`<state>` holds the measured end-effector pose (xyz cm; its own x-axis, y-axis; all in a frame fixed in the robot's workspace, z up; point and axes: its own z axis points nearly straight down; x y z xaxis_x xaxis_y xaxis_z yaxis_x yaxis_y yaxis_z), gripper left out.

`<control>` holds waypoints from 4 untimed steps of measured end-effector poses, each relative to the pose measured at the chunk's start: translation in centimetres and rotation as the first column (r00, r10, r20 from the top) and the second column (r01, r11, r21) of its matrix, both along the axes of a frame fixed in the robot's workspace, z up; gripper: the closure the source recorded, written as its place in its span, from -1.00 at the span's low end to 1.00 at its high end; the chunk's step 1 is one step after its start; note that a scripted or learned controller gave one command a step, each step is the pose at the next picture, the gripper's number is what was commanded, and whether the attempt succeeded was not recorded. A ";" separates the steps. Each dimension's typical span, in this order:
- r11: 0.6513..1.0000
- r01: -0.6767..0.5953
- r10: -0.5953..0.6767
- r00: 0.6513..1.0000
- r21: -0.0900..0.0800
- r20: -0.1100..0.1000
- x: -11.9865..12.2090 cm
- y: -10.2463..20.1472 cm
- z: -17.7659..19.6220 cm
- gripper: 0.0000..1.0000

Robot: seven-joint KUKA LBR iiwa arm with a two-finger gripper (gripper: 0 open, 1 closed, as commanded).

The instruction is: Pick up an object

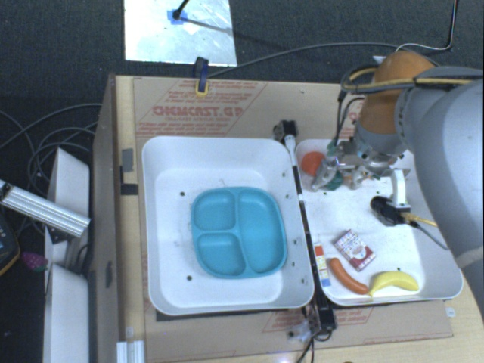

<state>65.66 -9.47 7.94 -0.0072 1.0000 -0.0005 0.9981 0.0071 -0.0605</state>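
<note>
Orange-red object (311,161) sits in the upper left corner of the right bin (439,282), just beside the pincer (330,174), probably the pick target. Whether the pincer is open or grips anything, I cannot tell. Banana (394,281), sausage (348,276) lie lower right.

A dark carpeted floor (53,44) surrounded the desk (227,104), whose brown board top bore red lettering. Black cables (45,138) trailed across the floor at left, and a shiny silver sheet (178,21) lay beyond the desk's far edge.
</note>
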 end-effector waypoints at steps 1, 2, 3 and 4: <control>1.000 -0.001 0.001 1.000 0.000 0.000 0.0 0.0 0.0 -1.00; 1.000 -0.001 0.001 1.000 0.000 0.000 0.0 0.0 0.0 -1.00; 1.000 -0.001 0.001 1.000 0.004 -0.001 0.0 -0.2 0.0 -1.00; 1.000 -0.001 0.001 1.000 0.001 0.000 0.0 -0.1 0.0 -1.00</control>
<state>65.67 -9.53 7.94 -0.0078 1.0000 0.0006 0.9981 0.0078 -0.0606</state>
